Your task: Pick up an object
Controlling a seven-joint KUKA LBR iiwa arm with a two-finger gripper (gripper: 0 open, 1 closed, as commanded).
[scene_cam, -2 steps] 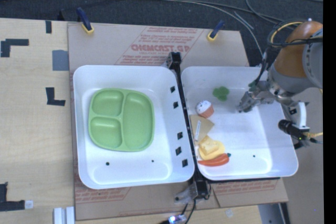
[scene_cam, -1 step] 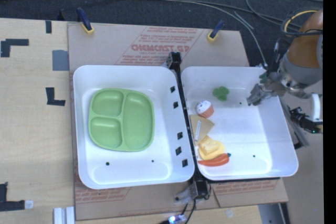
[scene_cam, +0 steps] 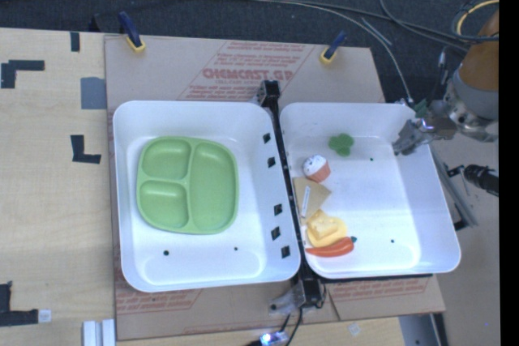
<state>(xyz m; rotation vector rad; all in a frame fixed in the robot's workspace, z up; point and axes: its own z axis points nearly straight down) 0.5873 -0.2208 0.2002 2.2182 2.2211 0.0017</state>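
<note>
Left of our two-finger gripper (scene_cam: 408, 140), whose state we cannot tell, 1 green broccoli-shaped toy (scene_cam: 341, 144) lies unreached.

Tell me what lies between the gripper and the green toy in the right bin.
Nothing visible. The gripper sits at the right bin's upper right edge, and only bare white floor separates it from the green toy. The other toys cluster lower, along the bin's left side.

Even overhead lighting, bright white bins (scene_cam: 365, 255) near overexposure, shadows soft and short, resolution low, edges softly blurred, small items in the right bin indistinct
</note>
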